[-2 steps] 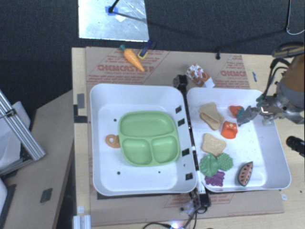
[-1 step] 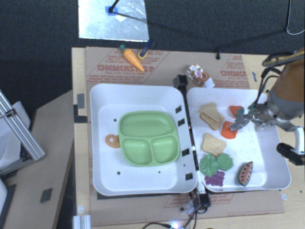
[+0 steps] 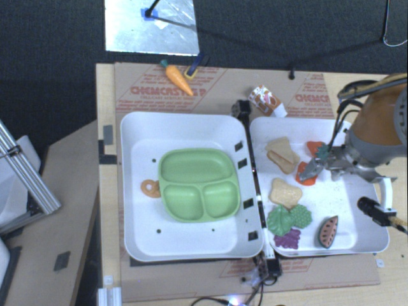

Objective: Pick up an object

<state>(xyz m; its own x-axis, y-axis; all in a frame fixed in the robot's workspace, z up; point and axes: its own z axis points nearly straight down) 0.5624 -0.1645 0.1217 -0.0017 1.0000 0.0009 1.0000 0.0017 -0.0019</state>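
- nearest the camera in the right bin (image 3: 366,244): a melon slice (image 3: 327,232) at about 5 o'clock, with grapes (image 3: 288,238) and a green leaf (image 3: 288,217) at about 7 o'clock.
- a bit further in, a cracker (image 3: 285,192) sits left of the bin's middle.
- left bin (image 3: 137,190) has a green tray (image 3: 196,184) dead centre and a pretzel (image 3: 151,188) touching it at 9 o'clock.
- gripper (image 3: 310,171) comes in from 3 o'clock, low over an orange piece (image 3: 307,177); can't tell if the fingers are spread or clenched.
- bread (image 3: 282,153) is just left of it, and a red piece (image 3: 315,148) lies behind.
- far side, outside the bins: a packet (image 3: 266,100) and a carrot (image 3: 178,79) at 12 o'clock.
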